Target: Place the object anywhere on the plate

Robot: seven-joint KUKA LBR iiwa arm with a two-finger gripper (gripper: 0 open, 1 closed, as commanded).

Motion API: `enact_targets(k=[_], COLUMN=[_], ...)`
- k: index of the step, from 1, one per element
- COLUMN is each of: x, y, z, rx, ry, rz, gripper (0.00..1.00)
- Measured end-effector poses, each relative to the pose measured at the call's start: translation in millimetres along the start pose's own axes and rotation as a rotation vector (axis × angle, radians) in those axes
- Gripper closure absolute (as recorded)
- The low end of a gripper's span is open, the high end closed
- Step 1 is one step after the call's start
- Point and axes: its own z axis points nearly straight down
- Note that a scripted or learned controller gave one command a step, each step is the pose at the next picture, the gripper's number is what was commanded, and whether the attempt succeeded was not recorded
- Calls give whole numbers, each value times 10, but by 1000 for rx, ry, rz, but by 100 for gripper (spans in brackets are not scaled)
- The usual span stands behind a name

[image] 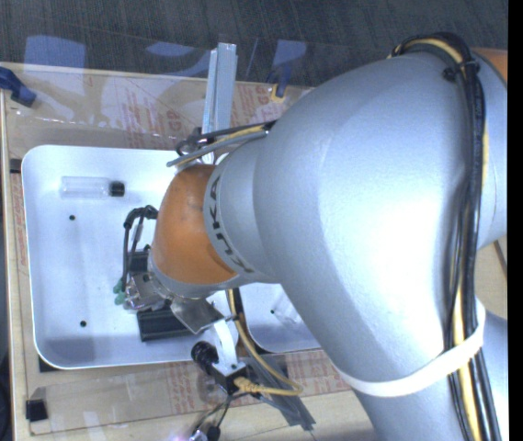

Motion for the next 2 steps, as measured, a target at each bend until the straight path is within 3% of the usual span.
enact_targets(k=[1,2], x=[652,935], y=[148,216], z=[-749,18], rx=[0,4], ry=[-2,-3], rz=[-329,-100], gripper=[100,100])
